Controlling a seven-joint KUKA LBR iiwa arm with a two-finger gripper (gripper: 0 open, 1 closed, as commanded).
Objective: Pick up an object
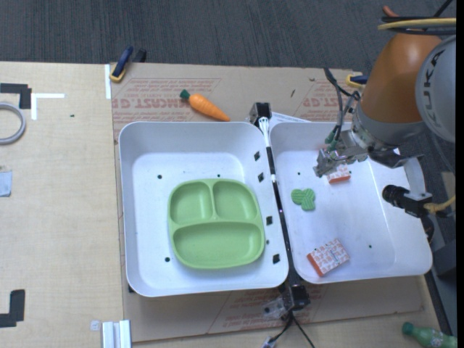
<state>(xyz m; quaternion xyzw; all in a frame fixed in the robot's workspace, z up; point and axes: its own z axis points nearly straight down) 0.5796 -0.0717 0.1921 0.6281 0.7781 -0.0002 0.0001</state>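
So the arm reaches in from the right and the pincer point(332, 167) is low over the back part of the right bin point(391, 256), right on top of a small white-and-red packet point(339, 177) that pokes out just under the fingertips. Can't honestly tell how wide the pincer is or whether the packet sits between the fingers, the wrist and cabling block that bit, so I wouldn't call it a grab. If that packet is the target, my take is the step in hand is the descent and close, and doing it well means coming straight down, squaring the fingers across the packet's short side, and not squeezing until they're properly either side of it; it looks flat, so a shallow close could just skid it along the bin floor. What shows of it seems to run roughly left to right with a slight tilt, but most of it is hidden, so treat that as a guess. Other options in the same bin: a green toy point(304, 199) near the divider, lumpy with no clear long axis, and a red patterned box point(328, 257) towards the front, long axis going diagonally up to the right. The left bin point(145, 158) holds a green divided plate point(215, 223), and a toy carrot point(205, 106) lies on the bench behind it, leafy end pointing left.
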